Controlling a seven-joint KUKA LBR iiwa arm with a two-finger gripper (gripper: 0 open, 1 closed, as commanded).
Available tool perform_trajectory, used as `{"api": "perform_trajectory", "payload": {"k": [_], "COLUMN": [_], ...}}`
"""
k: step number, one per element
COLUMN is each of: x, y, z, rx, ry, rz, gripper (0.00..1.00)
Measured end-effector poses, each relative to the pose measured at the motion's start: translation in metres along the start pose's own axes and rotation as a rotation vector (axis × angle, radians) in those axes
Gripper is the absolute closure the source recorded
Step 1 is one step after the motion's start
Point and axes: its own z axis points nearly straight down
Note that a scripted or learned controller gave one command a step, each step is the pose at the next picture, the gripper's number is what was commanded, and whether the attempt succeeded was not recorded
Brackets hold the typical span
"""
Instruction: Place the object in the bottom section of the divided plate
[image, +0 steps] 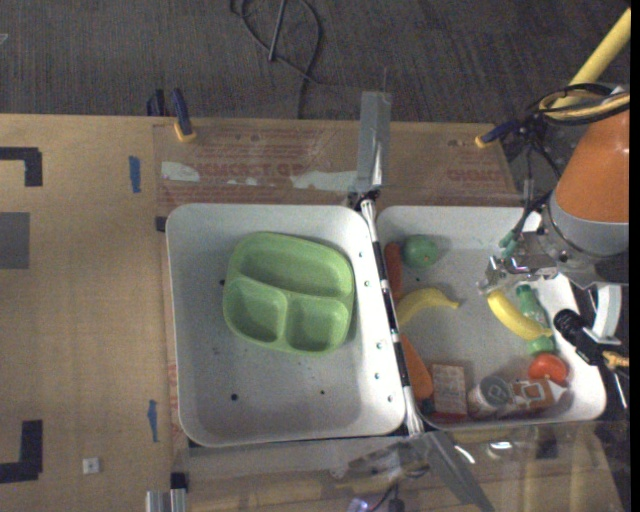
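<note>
Hanging over the right-hand shallow white bin (470, 225), the metal two-finger pincer (503, 270) sits below the grey wrist with its orange band (598, 180), and I cannot tell from here whether it is parted or closed, or gripping anything. Just beside it, on its near side, lies a yellow plastic banana (514, 316) touching a green ridged toy (531, 303). A little to its left a second, curved yellow banana (426, 303) rests on the bin floor, with a round green plastic fruit (421, 250) beyond that. Further toward me sit a red tomato-like toy (548, 367) and a small packet (449, 385). Well away to the pincer's left, in the other white bin (200, 400), the light green divided plastic plate (289, 291) lies flat, its three sections bare.
</note>
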Motion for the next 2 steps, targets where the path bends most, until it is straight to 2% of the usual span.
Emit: {"api": "perform_trajectory", "payload": {"k": [1, 2], "x": [0.025, 0.066], "y": [0.032, 0.041], "z": [-0.003, -0.006], "rx": [-0.004, -0.004], "ry": [-0.002, -0.002], "rz": [-0.207, -0.196], "gripper": [1.0, 1.0]}}
